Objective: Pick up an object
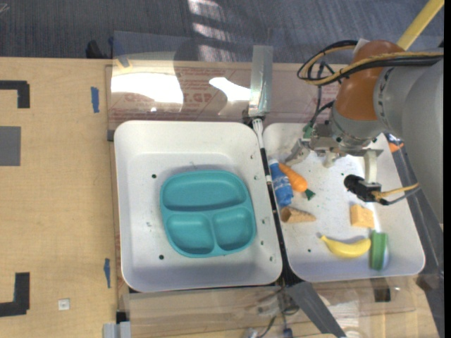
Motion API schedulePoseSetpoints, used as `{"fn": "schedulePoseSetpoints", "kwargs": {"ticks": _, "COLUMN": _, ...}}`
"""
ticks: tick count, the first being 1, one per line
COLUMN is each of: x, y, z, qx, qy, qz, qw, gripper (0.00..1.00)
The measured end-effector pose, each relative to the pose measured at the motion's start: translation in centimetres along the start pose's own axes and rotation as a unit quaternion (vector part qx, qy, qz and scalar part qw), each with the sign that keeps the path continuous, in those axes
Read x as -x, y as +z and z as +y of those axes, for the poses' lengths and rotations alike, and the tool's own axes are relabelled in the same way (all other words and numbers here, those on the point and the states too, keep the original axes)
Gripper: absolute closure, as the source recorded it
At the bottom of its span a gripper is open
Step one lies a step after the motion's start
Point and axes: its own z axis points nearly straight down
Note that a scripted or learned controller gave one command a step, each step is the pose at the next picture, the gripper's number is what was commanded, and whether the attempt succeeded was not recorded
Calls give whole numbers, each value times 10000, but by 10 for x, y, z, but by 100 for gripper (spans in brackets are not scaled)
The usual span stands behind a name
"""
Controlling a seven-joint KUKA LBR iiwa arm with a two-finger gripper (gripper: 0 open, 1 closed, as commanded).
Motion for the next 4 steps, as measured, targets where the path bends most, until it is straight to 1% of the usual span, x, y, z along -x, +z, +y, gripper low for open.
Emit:
{"fn": "schedulePoseSetpoints", "kwargs": {"ticks": 1, "x": -6, "y": -1, "z": -31, "qx": 8, "qy": 49, "qz": 2, "qw": 10000, "gripper": 0}}
{"fn": "schedulePoseSetpoints", "kwargs": {"ticks": 2, "x": -65, "y": -98, "z": -3, "qx": -12, "qy": 1272, "qz": 6, "qw": 9919, "gripper": 0}}
{"fn": "schedulePoseSetpoints", "kwargs": {"ticks": 3, "x": -23, "y": -96, "z": -48, "qx": -49, "qy": 970, "qz": -3, "qw": 9953, "gripper": 0}}
{"fn": "schedulePoseSetpoints", "kwargs": {"ticks": 4, "x": -5, "y": -26, "z": -103, "qx": -79, "qy": 935, "qz": -1, "qw": 9956, "gripper": 0}}
